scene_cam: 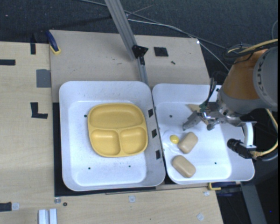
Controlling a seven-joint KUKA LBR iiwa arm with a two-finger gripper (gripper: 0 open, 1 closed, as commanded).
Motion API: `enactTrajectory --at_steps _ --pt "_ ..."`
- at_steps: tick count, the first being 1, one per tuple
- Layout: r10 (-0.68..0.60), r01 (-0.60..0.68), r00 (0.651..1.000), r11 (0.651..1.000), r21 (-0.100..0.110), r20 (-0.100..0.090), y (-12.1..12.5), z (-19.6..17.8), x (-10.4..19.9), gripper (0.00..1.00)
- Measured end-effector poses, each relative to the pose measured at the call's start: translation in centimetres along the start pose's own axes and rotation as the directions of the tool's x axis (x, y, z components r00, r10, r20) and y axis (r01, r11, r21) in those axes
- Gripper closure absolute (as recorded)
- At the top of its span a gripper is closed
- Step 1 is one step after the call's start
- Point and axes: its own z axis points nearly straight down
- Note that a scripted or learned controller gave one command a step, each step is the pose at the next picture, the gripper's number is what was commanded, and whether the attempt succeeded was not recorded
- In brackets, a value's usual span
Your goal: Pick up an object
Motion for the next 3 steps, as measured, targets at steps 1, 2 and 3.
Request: enactTrajectory --at_steps 1,2,3 --pt "0.000 0.000 1.000 1.000 -0.003 0.001 0.8 5.8 -0.2 0.00" --pt "0.000 0.000 1.000 1.000 -0.005 0.002 0.9 4.5 -0.3 1.00" --pt "0.001 -0.001 1.000 1.000 -0.003 0.000 0.0 -0.5 -0.9 1.00"
